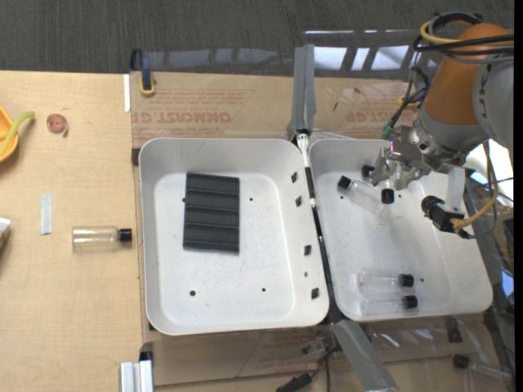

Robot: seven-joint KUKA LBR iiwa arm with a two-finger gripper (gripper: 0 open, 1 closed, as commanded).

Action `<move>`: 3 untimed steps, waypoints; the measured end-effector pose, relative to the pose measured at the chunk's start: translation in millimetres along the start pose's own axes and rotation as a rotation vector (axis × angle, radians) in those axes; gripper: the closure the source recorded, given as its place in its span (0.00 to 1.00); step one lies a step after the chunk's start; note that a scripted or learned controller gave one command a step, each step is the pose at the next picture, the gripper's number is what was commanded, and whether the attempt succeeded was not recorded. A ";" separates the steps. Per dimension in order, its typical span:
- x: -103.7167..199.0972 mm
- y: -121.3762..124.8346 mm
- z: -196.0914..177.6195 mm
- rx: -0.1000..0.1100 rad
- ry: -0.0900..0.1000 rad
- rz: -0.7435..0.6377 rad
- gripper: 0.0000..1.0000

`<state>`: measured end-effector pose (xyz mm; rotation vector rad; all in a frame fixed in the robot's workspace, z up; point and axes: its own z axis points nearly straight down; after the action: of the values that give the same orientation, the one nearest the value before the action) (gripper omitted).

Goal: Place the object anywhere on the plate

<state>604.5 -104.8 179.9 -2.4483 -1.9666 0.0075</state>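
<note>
End effector over right bin, grip state unclear; vial just left.

a light wooden bench fills the left side under even, soft light. dark grey carpet runs along the top. brown cardboard with reversed red print lies flat on the bench. on the bare wood sit a clear bottle with a black cap, a small white strip, a reddish disc and a yellow item at the left edge.
</note>
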 end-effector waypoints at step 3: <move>-14.9 30.5 -60.8 0.000 0.001 0.617 1.00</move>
<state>631.3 -125.7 240.6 -2.9310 -1.1309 0.0061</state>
